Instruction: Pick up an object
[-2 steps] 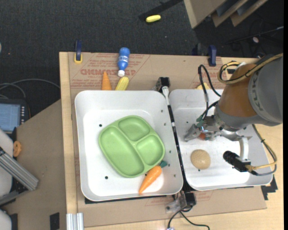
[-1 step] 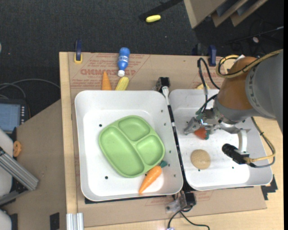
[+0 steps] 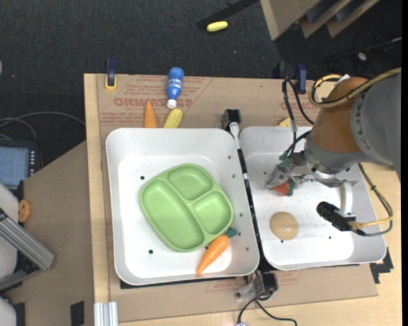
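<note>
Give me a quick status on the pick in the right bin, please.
Hand low in right bin, over a small red object; grasp unconfirmed. Tan ball lies apart, untouched. Nothing blocking.

A dark carpeted floor (image 3: 64, 38) surrounds the wooden bench (image 3: 95, 255). Cardboard boxes (image 3: 319, 19) sit at top right, cables (image 3: 44, 121) trail on the left, and a small yellow item (image 3: 217, 26), perhaps a toy, lies on the floor.
</note>
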You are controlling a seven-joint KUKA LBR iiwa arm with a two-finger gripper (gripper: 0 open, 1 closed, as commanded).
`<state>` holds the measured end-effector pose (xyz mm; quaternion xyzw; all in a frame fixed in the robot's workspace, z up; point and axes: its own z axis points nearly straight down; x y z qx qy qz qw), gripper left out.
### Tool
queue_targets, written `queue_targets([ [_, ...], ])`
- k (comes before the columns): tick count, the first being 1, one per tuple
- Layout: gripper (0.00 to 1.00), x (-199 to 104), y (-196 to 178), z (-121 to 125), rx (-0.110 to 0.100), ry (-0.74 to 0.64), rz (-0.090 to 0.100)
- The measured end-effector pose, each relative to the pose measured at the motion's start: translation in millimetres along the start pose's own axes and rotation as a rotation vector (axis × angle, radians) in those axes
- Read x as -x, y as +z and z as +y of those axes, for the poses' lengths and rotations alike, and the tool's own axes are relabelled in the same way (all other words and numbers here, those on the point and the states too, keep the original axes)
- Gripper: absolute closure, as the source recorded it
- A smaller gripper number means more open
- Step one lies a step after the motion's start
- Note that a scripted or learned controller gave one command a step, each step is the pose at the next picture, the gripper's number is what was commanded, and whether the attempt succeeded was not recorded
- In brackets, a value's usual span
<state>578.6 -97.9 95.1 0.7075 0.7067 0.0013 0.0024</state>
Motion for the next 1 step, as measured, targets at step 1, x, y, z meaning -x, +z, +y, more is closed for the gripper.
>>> queue_targets([
  [1,1.0,-48.8,-95.9,1.8,0.006,-0.008,0.003],
])
